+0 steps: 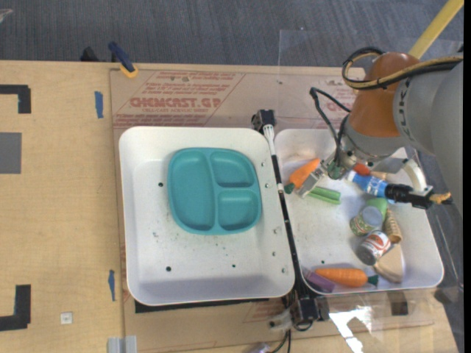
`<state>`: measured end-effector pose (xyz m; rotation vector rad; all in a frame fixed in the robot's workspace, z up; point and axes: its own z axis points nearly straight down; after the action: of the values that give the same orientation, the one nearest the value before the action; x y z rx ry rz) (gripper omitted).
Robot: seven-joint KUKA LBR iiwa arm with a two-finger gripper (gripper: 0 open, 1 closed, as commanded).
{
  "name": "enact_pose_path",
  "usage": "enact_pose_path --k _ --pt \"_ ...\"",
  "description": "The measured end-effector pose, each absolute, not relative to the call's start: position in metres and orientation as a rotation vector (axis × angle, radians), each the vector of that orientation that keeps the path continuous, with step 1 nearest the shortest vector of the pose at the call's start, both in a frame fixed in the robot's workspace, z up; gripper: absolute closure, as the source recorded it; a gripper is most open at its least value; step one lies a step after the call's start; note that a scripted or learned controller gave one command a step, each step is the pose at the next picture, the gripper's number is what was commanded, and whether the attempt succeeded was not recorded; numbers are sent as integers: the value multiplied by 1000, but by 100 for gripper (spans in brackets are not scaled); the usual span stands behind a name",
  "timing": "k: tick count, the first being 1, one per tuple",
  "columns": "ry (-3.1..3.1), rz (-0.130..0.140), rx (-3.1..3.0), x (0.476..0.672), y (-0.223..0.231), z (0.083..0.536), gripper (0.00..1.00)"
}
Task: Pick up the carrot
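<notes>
Reaching into the right bin [331, 234] from its far right corner, with the gripper [335, 169] low over the bin's far left part, just beside an orange piece [303, 173] and a green stick [324, 194]. Impossible to tell from this slant whether spread or pressed together, the wrist hiding the business end; nothing seen pinched.

Lying along the near edge of the same bin, well apart from the gripper: the carrot [341, 276], long and orange, green at its right tip, touching a purple vegetable [320, 279] at its left end and close to a beige wedge [390, 267] on the right. Possibly a second carrot in that orange piece up by the gripper, though too foreshortened to say.

Crowding the right side of the bin: a blue bottle [368, 184], a greenish can [366, 223] and a red-and-white can [375, 245]. Resting in the middle of the left bin [147, 256]: a teal divided plate [215, 190], nothing on it.

Judged as the approach step, with no grasp yet made. Called for next, if the near-edge carrot is the target: lifting clear, crossing toward the near edge, turning to straddle the carrot across its width, then coming down at mid-length, away from the purple vegetable and the bin wall. Tight quarters against that wall, so likely a shallow, careful descent.
</notes>
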<state>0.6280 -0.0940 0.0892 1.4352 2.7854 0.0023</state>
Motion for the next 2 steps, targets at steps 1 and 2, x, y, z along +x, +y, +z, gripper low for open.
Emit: enact_pose_path --k 1,2 --pt "2785 3 1435 628 -94 89 0" --pt "2475 8 1923 615 -100 89 0"
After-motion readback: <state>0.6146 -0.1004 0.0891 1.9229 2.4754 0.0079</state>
